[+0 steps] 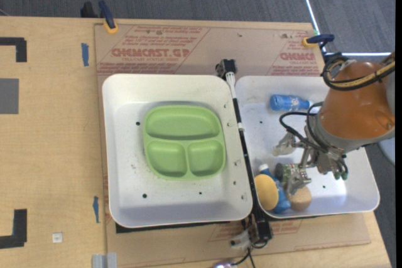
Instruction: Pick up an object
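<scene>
Two shallow white bins are sitting side by side on the bench, seen from the fixed overhead camera. The left bin is holding a green divided tray, its long axis running across the frame. The right bin is holding the loose objects: a blue bottle lying on its side near the far wall, its long axis running left to right with the narrower end seeming to point right, and a cluster at the near left corner made up of a yellow lemon-shaped object, a blue object partly hidden beneath it, and a tan egg-shaped object.

The arm is reaching in from the right, and the gripper is hanging low over the near part of the right bin. Whether its fingers are spread or pressed together cannot be judged, since the metal parts are blurring into the clutter below; nothing is visibly sitting between them.

The near cluster is lying just beside and slightly nearer the camera than the gripper, the yellow object to its left with its long axis running roughly toward the near wall, the tan object just below. The bottle is lying well apart, toward the far wall. The cluster is therefore judged the likelier target, calling for only a short move down.
</scene>
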Tool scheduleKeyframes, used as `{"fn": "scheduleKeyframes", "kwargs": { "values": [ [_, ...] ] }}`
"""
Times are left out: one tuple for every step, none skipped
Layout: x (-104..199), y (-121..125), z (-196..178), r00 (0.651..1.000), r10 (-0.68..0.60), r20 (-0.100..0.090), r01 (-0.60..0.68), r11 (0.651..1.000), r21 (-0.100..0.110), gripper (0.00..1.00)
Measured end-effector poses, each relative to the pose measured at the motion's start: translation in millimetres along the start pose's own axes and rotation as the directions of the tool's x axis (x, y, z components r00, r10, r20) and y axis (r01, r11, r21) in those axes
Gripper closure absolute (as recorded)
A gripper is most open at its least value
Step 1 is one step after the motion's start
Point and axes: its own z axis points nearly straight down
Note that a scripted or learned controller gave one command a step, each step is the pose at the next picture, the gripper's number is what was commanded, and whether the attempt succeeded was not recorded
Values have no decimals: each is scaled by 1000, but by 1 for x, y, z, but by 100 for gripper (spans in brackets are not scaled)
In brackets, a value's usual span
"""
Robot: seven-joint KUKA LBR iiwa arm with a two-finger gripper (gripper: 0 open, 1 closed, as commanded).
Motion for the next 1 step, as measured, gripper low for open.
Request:
{"fn": "scheduleKeyframes", "kwargs": {
  "values": [
    [-83, -9, -27, 881, -473, 5, 472, 881, 2, 0]
  ]
}}
